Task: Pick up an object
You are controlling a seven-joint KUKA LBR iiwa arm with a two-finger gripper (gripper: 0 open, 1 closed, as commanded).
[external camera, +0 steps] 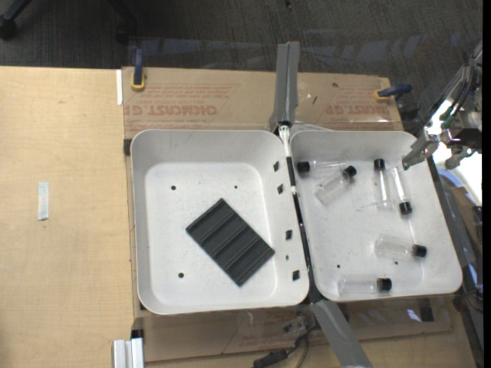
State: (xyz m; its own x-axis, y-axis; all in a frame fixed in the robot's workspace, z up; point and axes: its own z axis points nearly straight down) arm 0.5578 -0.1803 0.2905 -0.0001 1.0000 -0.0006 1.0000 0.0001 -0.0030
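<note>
You are looking down on a tan bench (54, 129) with dark carpet behind it at the top of the frame, and 2 shallow white bins sit side by side on brown cardboard (207, 102) clamped at its upper corners.

The pincer (436, 146) hangs at the right edge of the frame, over the upper right rim of the right bin (453, 267). You cannot tell how far it is open, and nothing is visibly in it. Judging from that spot, it is parked clear of the pile, so the pick is not yet begun.

Just left of it and below, the right bin holds about 6 clear vials with black caps, such as the upright pair (387, 186) near the top; they lie scattered, probably tipped in loose. Their clear walls make the count uncertain.

Further left, the left bin (146, 282) holds 1 dark ribbed block (230, 241), lying flat and turned at a slant near the middle.
</note>
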